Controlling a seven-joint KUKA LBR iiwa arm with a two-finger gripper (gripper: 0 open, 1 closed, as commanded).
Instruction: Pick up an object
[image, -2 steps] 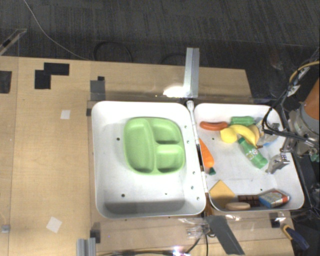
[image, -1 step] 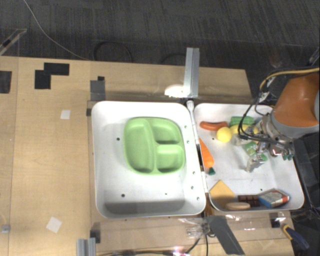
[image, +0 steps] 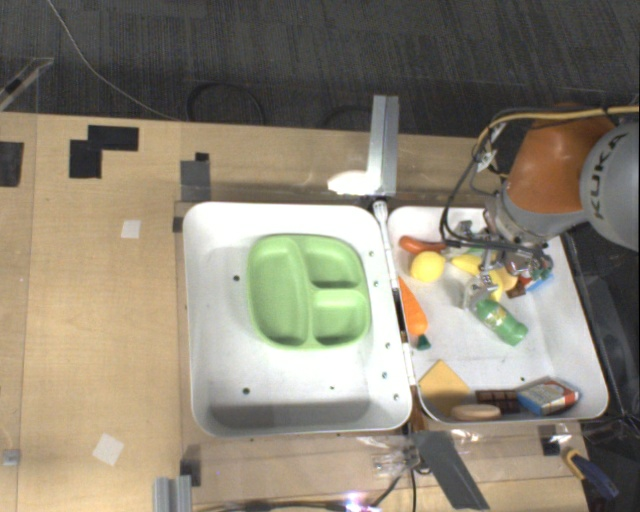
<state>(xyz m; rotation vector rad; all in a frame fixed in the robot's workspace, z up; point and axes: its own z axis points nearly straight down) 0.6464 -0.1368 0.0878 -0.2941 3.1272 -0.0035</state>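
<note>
Hovering low over the middle of the right bin: gripper, just above a green bottle lying tilted. Cannot tell how far open, or whether gripping anything. Lying nearby: yellow ball, carrot along the left wall, tan wedge near the front. Sitting in the left bin: a green divided tray.

I've got the gripper down in the right bin, approx over a green bottle w/ a yellow ball at its 9 o'clock. Green divided tray sits in the left bin.
</note>
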